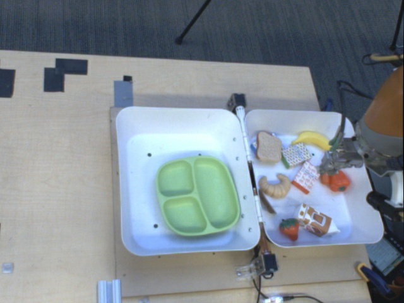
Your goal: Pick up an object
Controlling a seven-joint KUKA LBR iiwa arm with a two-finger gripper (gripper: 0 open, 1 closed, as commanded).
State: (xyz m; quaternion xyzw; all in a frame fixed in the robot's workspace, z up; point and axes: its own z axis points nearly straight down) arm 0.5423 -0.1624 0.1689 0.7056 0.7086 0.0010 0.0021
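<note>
The right bin (363, 235) holds several toy foods: a slice of bread (269, 148), a banana (312, 139), a croissant (276, 185), a strawberry (290, 228), a small red and white carton (307, 177), an orange patterned packet (316, 221), a checkered packet (297, 153) and a red-orange tomato (337, 181). My gripper (332, 164) hangs low over the right side of this bin, just above the tomato and beside the carton. Nothing shows between its fingers.
The left bin (132, 169) holds a green divided tray (197, 196). The grey arm with its orange band (385, 109) comes in from the right edge. A metal clamp (237, 101) sits at the back between the bins, and cables lie at the front.
</note>
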